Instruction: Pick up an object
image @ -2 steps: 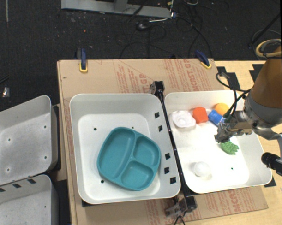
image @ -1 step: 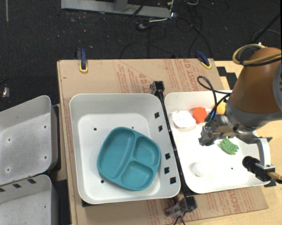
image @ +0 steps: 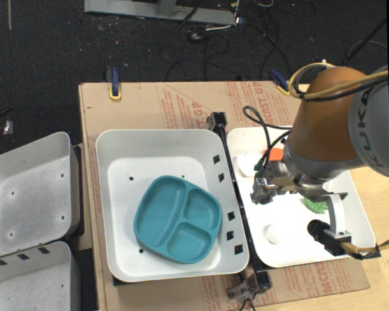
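Observation:
My gripper [image: 262, 191] hangs low over the left part of the right bin [image: 293, 256], with the arm's orange-banded wrist covering much of that bin. A green object [image: 316, 205] peeks out from under the wrist just right of the gripper. Up and to the left of the gripper, a white object [image: 246, 164] lies near the bin's left wall. A small white round thing [image: 272, 232] rests on the bin floor below the gripper. I see nothing held in the gripper.
The left bin [image: 112, 161] holds a teal divided plate [image: 177, 218], lying flat and slightly turned. A black divider with clips [image: 233, 201] runs between the bins. Brown cardboard [image: 154, 102] lies under both bins.

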`<state>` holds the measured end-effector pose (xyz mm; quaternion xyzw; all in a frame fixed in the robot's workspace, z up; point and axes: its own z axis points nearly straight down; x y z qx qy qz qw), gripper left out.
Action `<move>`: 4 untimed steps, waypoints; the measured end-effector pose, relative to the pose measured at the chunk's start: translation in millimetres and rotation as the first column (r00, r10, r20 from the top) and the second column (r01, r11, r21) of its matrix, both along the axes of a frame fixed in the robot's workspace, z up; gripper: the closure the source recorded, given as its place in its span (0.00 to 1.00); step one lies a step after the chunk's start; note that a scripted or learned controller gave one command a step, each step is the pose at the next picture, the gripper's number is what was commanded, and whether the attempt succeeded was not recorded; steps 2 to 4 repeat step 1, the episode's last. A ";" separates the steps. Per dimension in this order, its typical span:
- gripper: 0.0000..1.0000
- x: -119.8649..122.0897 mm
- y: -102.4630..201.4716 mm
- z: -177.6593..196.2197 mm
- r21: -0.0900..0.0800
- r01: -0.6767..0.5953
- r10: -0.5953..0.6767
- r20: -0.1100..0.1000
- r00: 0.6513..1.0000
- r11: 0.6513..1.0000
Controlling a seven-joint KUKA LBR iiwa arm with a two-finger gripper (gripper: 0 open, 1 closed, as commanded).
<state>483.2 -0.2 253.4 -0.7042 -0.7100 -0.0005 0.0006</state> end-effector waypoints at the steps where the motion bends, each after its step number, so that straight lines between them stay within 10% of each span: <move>1: 1.00 -1.2 61.5 -3.8 0.000 0.000 0.000 -0.001 1.000 1.000; 4: 1.00 -1.2 61.5 -3.8 0.000 0.000 0.000 -0.001 1.000 1.000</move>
